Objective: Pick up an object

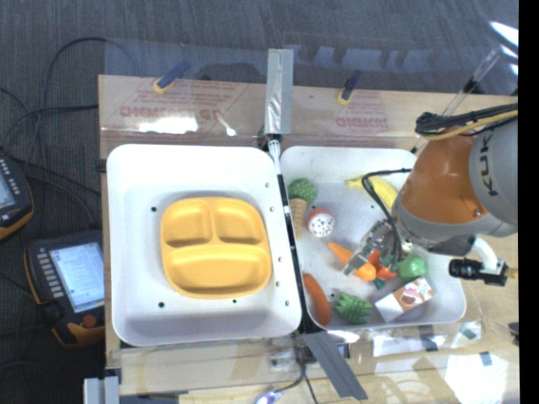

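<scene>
Camera view looked down at a slant on the counter (168,108), which carried two shallow white bins side by side. Left bin (135,310) held a yellow divided tray (216,244) near its middle, with bare white floor all round it out to the rim. Right bin (337,162) was crowded: a broccoli floret (301,190) lay close to the shared wall, a white ball with red spots (320,223) just beside it, a yellow banana (383,194) toward the far side, an orange carrot (339,251) near the middle, a red sausage-like piece (315,295) along the near-left edge, a green leafy piece (352,308) beside that, a small printed carton (406,298) at the near rim, and a green round fruit (412,267) next to the carton. Open floor in this bin lay mostly along the far rim and left of the carrot.

Reaching in from the right, the arm (442,188) hung over the right half of that bin, orange band uppermost, wrist tipped down and leftward. Its claw (376,249) sat low among the carrot, a small orange-and-red piece (370,270) and the green fruit. I could not tell whether the claw was open, closed or gripping anything.
</scene>
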### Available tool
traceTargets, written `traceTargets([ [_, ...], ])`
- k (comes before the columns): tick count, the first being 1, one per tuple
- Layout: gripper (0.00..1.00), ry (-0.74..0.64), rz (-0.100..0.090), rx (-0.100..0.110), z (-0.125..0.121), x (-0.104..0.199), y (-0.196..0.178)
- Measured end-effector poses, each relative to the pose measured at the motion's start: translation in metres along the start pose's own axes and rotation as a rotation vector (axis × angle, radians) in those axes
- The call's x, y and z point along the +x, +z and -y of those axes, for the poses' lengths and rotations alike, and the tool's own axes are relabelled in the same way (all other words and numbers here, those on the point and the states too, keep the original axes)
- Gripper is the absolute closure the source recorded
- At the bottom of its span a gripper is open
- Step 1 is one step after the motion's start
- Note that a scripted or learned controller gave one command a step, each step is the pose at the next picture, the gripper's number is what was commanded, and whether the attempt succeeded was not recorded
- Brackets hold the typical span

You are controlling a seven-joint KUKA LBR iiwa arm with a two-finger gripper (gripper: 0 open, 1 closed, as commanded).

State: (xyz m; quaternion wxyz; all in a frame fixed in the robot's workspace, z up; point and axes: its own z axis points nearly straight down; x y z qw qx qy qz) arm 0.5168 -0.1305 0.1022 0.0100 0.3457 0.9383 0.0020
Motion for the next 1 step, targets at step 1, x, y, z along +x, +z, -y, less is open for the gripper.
traceTargets([
  [1, 1.00, 0.192, -0.014, 0.013, -0.0295, 0.0257, -0.1419],
])
